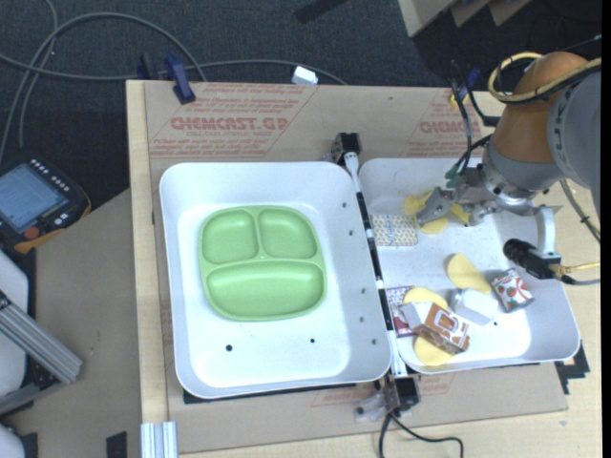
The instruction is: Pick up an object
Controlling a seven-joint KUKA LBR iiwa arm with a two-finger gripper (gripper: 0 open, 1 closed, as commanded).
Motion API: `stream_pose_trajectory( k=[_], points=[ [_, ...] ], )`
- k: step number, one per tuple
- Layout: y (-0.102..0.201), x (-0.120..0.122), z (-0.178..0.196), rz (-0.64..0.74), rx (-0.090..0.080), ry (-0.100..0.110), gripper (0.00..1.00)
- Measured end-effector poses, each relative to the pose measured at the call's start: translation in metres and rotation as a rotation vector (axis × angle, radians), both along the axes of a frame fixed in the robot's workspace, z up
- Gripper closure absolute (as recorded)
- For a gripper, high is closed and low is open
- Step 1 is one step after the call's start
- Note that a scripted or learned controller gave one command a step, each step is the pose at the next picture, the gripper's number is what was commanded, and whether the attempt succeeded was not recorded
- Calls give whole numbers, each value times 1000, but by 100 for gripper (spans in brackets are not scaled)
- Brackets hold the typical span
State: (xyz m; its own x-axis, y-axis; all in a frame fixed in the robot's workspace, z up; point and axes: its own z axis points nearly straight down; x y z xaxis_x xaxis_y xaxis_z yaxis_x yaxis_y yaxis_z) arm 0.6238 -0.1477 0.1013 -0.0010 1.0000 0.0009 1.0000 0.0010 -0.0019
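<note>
The right bin (549,337) holds several small items. My gripper (449,202) hangs low over the bin's far left part, right at a yellow toy piece (423,206) that lies under and beside its tip. Whether that piece is gripped cannot be made out. Closer to the front lie another yellow piece (468,273), a red and white carton (513,289), a pale grey item (474,305), a brown box (446,329) and a yellow banana shape (428,352). A speckled packet (393,229) lies by the bin's left wall.
The left bin (181,256) carries a green divided plate (262,261). A black clamp (347,147) sits at the top of the seam between the bins. The arm's grey body and orange band (535,113) loom over the right bin's far corner.
</note>
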Motion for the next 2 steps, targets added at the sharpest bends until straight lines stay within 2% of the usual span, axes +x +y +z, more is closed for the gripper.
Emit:
stream_pose_trajectory(
  k=[1,2],
  points=[
    [-6,40,-16,-5,0,17,0],
    [-6,38,-8,-5,-1,22,100]
  ],
)
